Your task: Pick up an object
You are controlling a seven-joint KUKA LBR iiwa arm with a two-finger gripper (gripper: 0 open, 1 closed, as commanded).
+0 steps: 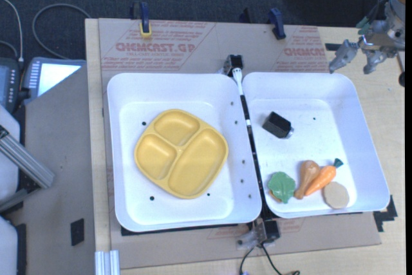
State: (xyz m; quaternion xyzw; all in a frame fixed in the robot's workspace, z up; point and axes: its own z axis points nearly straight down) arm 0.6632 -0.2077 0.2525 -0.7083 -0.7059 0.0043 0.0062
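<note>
Grey metal fingers of the pincer [358, 56] stand spread apart with nothing between them, at the far right of the bench, just beyond the back rim of the right bin [302, 84]. It hangs outside that bin and well apart from every object in it.

By my judgement the task is hardly begun: nothing is gripped or lifted, and no object has been approached. What is left is nearly everything: choosing an object, moving over it, descending, closing on it and raising it.

Nearest the pincer, inside the right bin, lies one black block [277, 125], alone near the middle. Farther on, along the front edge of the same bin, four toy foods sit close together: one green broccoli [281, 185], one tan gourd [308, 176], one orange carrot [322, 179] leaning against the gourd, and one pale round biscuit [336, 195] just beside the carrot's tip. That makes five candidates for picking in the right bin.

Across the divider, the left bin [125, 93] holds one yellow plate [181, 152] with three compartments, lying flat near its middle.

Two bins in all, six objects, one pincer.
</note>
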